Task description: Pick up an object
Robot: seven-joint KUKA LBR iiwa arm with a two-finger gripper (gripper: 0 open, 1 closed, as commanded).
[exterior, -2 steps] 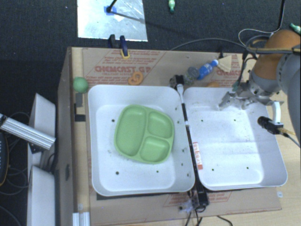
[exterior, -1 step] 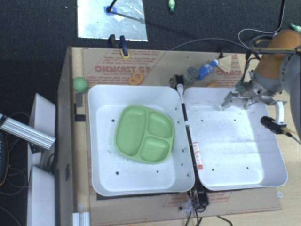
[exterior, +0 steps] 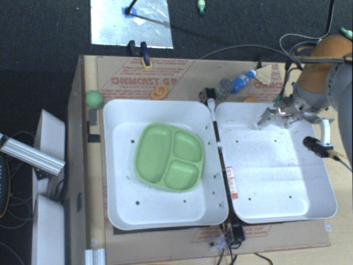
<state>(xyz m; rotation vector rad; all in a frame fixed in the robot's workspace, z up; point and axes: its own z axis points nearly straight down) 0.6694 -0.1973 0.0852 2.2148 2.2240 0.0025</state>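
A light green divided plate (exterior: 168,157) lies flat in the middle of the left bin (exterior: 118,203). My gripper (exterior: 277,119) hangs over the far edge of the right bin (exterior: 276,203), well to the right of the plate. Its fingers stand open with nothing between them. The orange-banded wrist (exterior: 325,59) rises behind it at the right edge of the view.
Behind the bins on the cardboard lie a blue bottle (exterior: 241,81), an orange ring (exterior: 159,91) and a green ball (exterior: 94,99). A black part of the arm's cabling (exterior: 317,146) juts over the right bin's right side. A silver sheet (exterior: 131,15) lies further back.
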